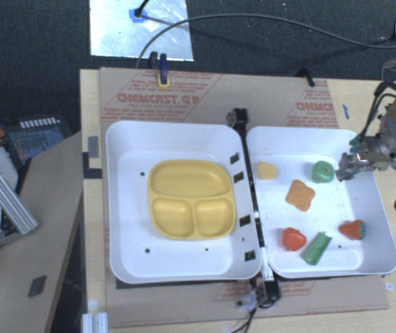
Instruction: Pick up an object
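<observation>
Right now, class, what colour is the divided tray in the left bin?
Yellow: the three-compartment plastic tray, clearest in the camera view.

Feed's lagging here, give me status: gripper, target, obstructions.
Two-finger gripper low at right white bin's right side, holding nothing visible. Nearest: round green toy, just left of it. Orange waffle-like piece sits apart; no obstruction seen.

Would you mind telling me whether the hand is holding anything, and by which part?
Nothing is held: the hand sits beside the green ball, not around it.

Two shallow white plastic bins (177,134), smooth and slightly glossy; a matt yellow plastic divided tray (189,200); printed brown cardboard sheet (204,96) beneath; shiny crinkled foil square (139,19).
</observation>
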Available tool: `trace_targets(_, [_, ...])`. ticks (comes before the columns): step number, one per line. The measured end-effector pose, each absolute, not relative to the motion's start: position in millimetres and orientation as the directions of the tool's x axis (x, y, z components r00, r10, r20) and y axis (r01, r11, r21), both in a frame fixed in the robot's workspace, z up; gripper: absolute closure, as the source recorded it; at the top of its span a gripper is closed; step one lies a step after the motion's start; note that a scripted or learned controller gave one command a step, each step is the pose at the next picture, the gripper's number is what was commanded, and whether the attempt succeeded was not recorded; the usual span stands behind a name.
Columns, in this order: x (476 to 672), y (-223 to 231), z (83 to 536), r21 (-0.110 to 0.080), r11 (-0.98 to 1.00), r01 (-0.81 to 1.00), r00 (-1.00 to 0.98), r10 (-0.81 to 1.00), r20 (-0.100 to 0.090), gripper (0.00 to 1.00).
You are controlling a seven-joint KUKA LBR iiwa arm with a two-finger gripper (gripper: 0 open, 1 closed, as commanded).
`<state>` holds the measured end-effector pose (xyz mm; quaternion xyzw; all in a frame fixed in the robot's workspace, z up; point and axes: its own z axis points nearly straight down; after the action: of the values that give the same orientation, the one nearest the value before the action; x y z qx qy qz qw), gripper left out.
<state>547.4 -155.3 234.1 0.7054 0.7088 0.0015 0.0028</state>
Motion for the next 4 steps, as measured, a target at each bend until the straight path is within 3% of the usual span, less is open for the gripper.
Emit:
trace_targets(1, [563.0,-108,227,0.003,0.009,1.000,-0.009,1.000,0.000,1.00])
trace_targets(2, [564.2,-47,222,0.002,0.010,1.000,-0.010,1.000,0.002,1.00])
trace_targets(4, [584.1,58,240,0.003,0.009,1.000,-0.009,1.000,0.002,1.00])
